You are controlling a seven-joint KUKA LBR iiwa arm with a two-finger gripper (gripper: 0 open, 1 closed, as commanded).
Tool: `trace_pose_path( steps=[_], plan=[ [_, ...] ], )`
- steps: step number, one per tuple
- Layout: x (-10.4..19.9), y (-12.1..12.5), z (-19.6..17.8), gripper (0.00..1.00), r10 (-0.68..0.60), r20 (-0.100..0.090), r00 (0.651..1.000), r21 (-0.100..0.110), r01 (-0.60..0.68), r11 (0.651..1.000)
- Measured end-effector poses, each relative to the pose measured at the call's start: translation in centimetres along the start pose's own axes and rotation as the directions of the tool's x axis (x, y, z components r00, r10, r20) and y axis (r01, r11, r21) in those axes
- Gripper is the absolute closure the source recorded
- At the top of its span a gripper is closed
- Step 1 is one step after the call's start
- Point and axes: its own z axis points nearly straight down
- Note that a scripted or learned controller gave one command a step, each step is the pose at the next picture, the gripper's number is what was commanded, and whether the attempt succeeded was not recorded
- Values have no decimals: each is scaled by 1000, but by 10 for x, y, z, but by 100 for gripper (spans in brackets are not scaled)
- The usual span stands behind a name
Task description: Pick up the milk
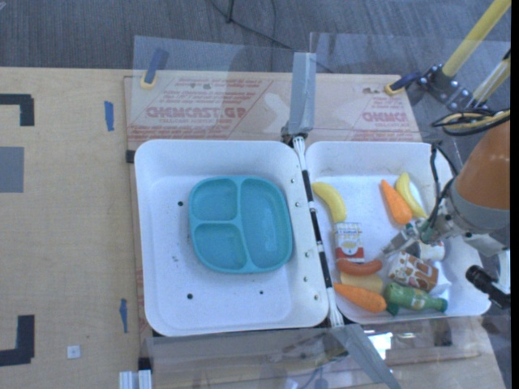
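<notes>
The milk (pixel 349 237) is a small white carton with a red label, lying in the right bin (pixel 365 159) near its left wall, just below a yellow banana (pixel 329 201). My gripper (pixel 415 237) hangs over the right half of the same bin, to the right of the milk and apart from it. It is above a brown and white packet (pixel 413 274). The grey arm with its orange band (pixel 486 177) comes in from the right edge.
The right bin also holds an orange carrot (pixel 396 203), a second banana (pixel 410 193), a red sausage (pixel 358 266), another carrot (pixel 361 298) and a green bottle (pixel 415 301). A teal divided plate (pixel 241 224) lies in the left bin (pixel 154 217).
</notes>
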Motion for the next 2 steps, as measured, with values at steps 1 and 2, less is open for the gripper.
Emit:
trace_pose_path(
  steps=[1, 2],
  plan=[
    [4, -42, 0, 0, -122, 2, 993, -2, 122, 993],
    [0, -43, -12, 100, -116, 8, 993, -7, 116, 993]
  ],
)
